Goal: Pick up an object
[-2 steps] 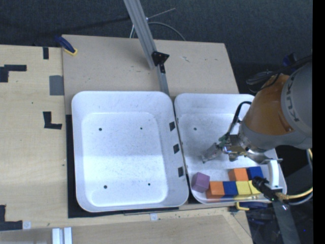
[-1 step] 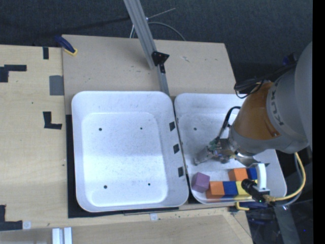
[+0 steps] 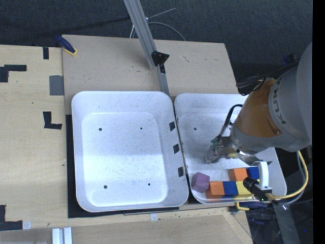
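The right bin (image 3: 200,111) holds several small blocks along its near edge: a purple block (image 3: 201,181), an orange block (image 3: 217,188), a blue block (image 3: 230,187), a yellow block (image 3: 243,187), another orange block (image 3: 237,174) and a blue one (image 3: 253,173). My gripper (image 3: 216,152) hangs low over the middle of the right bin, a little above and behind the blocks, apart from them. The grey arm with its orange band (image 3: 256,116) comes in from the right and hides the bin's right side.
The left bin (image 3: 122,151) lies beside the right one, sharing a raised rim. A slanted metal pole (image 3: 144,32) runs from the top down to the bins' junction. A cable (image 3: 299,179) loops by the right bin's near corner.
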Robot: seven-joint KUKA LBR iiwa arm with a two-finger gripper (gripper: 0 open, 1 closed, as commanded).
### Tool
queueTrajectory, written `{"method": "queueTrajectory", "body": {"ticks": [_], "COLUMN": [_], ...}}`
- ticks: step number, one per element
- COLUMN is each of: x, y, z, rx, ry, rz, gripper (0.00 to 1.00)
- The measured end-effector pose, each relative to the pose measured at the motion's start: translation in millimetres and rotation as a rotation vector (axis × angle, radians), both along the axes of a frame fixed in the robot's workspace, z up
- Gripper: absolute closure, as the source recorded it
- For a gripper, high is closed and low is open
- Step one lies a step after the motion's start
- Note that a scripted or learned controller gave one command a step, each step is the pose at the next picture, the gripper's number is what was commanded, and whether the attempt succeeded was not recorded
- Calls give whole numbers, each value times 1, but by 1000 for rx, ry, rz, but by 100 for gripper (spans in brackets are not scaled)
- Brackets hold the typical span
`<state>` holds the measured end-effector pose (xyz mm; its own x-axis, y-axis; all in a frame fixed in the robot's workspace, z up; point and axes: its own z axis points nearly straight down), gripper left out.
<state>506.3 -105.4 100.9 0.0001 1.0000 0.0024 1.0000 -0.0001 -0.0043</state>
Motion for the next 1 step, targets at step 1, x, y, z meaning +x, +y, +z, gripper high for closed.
{"method": "queueTrajectory", "body": {"ticks": [1], "x": [0], "y": [0], "z": [0], "rx": [0], "ry": [0], "rz": [0], "gripper": [0]}}
